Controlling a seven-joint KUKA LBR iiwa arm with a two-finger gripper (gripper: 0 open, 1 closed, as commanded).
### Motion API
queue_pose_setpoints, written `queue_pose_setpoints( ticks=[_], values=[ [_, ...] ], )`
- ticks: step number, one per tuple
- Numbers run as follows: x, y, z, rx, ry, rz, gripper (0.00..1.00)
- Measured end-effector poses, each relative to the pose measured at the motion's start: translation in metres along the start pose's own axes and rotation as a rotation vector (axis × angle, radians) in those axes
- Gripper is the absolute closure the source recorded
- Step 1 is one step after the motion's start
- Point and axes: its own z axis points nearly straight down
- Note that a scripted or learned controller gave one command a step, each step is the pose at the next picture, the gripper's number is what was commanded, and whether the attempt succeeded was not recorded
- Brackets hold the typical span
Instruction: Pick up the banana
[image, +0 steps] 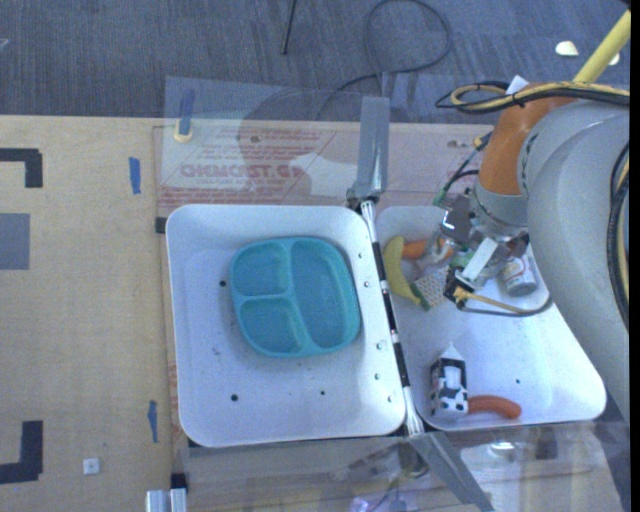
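The yellow banana (398, 270) lies in the right bin (560, 350), close along its left wall near the far end, running front to back. My gripper (445, 250) hangs low over the far part of that bin, just right of the banana, among small objects. Nothing shows between it and the banana that tells of a hold; the banana rests on the bin floor.
A small orange item (415, 250) and a speckled piece (430, 290) sit between banana and gripper. A can (518, 278) lies right of the gripper. A cow-patterned carton (450, 388) and a carrot (495, 406) sit at the front. The left bin (200, 380) holds a teal divided plate (296, 296).
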Motion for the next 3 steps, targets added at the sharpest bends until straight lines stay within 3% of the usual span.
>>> queue_pose_setpoints(
  ticks=[1, 2, 3],
  values=[
    [-0.073, -0.054, 0.004, -0.067, 0.022, -0.209, 0.00],
    [-0.035, -0.065, 0.003, -0.071, 0.021, -0.227, 0.00],
    [-0.027, 0.000, 0.000, -0.040, 0.021, -0.104, 0.00]
  ],
)
